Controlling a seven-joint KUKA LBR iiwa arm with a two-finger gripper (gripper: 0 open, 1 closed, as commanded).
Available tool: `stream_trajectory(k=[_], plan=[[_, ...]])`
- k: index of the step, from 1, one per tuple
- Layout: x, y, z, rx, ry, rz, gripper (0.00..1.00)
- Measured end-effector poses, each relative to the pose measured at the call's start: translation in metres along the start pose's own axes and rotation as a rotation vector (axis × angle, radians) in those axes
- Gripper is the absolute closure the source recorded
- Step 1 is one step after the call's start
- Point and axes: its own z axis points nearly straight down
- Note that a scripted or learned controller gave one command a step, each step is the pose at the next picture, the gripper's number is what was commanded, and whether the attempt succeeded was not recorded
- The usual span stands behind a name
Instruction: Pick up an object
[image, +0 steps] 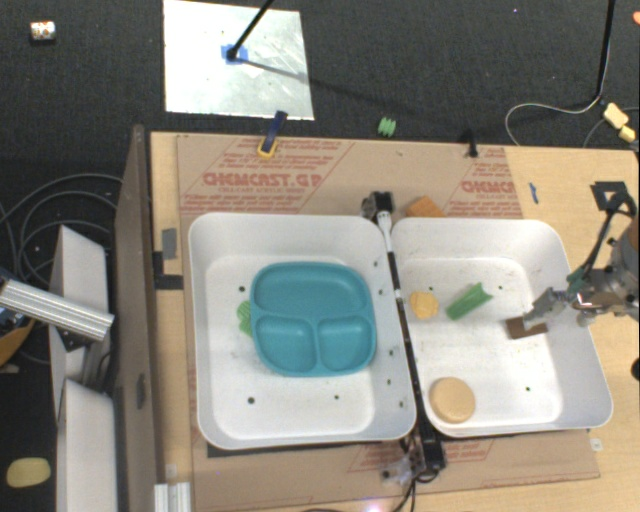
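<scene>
The gripper (532, 318) is a small assembly of pale grey metal with slim fingers and dark brown tips, joined to a bulkier grey wrist block with dark fittings, a green spot on its upper side, and thin dark struts rising behind it.

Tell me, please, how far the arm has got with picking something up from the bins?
Done: the pincer is down in the right bin, over a small brown object. In hand: nothing is visibly lifted; whether it grips that object cannot be told. Left: a secure grasp and lift. The green piece, yellow piece and tan round piece lie untouched.
</scene>
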Motion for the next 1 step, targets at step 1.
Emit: stream_trajectory(k=[1], plan=[[-0.0180, 0.0974, 0.0815, -0.002, -0.002, -0.005, 0.00]])
